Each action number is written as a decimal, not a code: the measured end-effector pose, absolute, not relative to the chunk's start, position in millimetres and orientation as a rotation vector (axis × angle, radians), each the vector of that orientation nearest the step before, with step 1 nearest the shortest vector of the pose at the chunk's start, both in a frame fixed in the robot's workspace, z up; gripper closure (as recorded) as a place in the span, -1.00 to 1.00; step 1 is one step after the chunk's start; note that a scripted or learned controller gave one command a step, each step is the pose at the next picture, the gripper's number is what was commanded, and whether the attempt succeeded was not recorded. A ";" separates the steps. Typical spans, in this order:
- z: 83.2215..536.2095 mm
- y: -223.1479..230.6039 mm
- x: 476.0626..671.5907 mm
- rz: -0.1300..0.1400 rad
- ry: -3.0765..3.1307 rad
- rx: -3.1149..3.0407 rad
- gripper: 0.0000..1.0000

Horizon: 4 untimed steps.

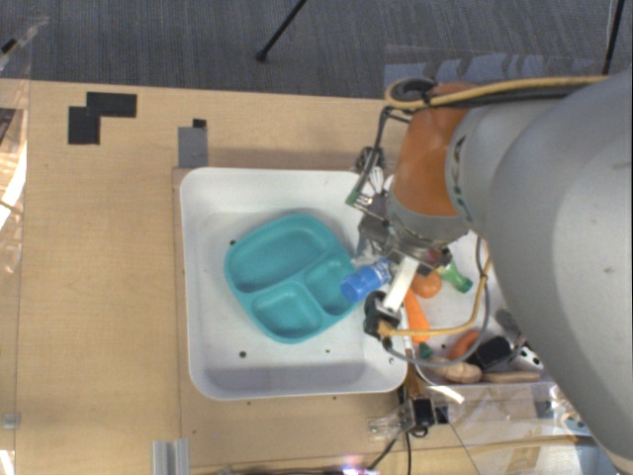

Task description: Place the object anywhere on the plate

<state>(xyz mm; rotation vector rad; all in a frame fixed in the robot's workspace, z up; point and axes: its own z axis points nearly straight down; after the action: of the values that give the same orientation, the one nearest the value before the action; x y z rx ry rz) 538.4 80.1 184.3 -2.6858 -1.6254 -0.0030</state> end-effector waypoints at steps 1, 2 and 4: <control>192.5 173.0 545.1 -0.002 -1.565 -2.717 1.00; 223.2 238.7 571.2 -0.004 -1.361 -2.827 1.00; 104.8 236.0 594.0 -0.053 -0.415 -3.109 1.00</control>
<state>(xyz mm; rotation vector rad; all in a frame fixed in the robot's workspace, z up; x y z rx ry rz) 594.0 236.0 104.8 -3.1092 -0.4147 -0.0526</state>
